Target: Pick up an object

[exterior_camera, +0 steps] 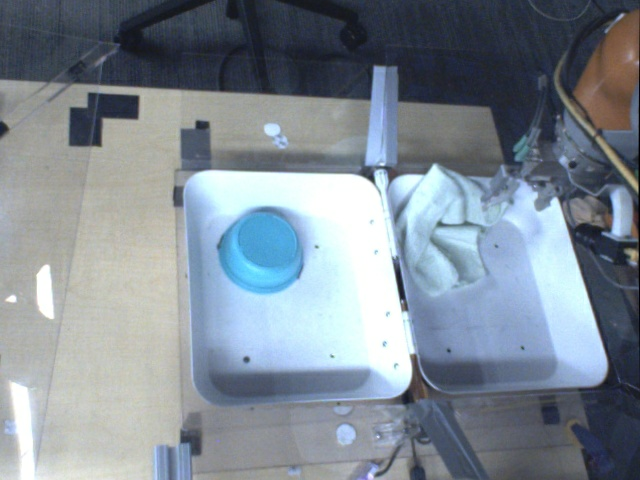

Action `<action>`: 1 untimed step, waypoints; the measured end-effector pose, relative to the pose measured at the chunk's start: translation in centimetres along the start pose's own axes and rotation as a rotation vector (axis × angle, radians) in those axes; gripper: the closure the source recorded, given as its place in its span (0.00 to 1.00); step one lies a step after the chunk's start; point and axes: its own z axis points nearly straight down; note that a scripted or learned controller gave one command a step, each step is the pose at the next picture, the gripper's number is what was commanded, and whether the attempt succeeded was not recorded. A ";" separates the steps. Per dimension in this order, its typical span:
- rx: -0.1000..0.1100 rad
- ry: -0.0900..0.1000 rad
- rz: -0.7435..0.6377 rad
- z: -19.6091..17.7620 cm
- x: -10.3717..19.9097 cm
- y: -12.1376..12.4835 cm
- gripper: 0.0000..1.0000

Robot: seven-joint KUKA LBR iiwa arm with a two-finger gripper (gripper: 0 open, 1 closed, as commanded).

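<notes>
We see the pincer (497, 194) over the far right part of the right bin (540, 358), and its tips are close to the edge of a crumpled white cloth (440, 233). We cannot tell if the pincer is open or closed, or if it touches the cloth. The cloth lies just to the left of the pincer, against the left wall of that bin. Well apart to the left, in the left bin (300, 368), sits a blue bowl (262, 251). Both bins rest on the wooden tabletop (90, 288).
</notes>
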 end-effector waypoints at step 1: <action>-0.006 -0.001 -0.110 11.4 5.4 1.5 0.00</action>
